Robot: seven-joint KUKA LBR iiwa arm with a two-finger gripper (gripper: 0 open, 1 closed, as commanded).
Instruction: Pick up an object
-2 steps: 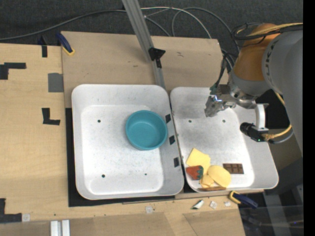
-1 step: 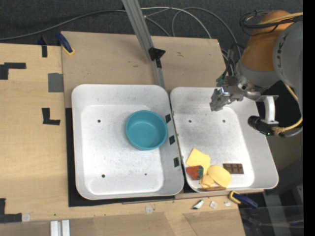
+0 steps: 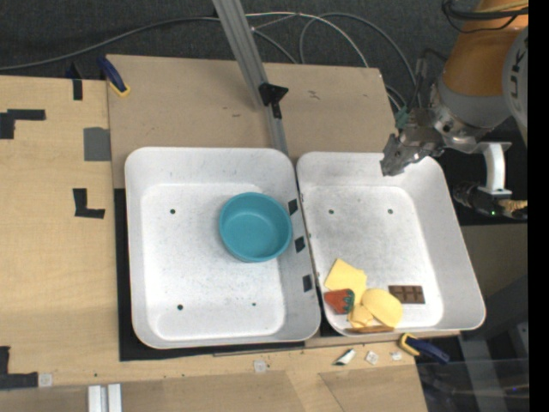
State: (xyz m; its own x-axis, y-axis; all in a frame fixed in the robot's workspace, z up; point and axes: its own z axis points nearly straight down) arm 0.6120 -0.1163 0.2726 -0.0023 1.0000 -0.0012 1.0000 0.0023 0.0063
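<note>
My gripper [image 3: 396, 159] hangs over the far right corner of the right bin [image 3: 429, 187], well away from the objects. At that bin's near edge lies a cluster: a yellow wedge [image 3: 345, 275], a small red piece [image 3: 340, 299], a yellow rounded lump [image 3: 382, 307] and a brown chocolate bar [image 3: 407, 294]. A teal bowl [image 3: 254, 227] sits upright in the left bin [image 3: 171, 256], toward its right side. Nothing shows between the gripper's tips.
A slanted metal pole [image 3: 249, 58] crosses the back of the bench above the bins. Cables run along the far edge. A blue-yellow clamp [image 3: 114, 75] sits at the back left, another [image 3: 422, 348] at the front right.
</note>
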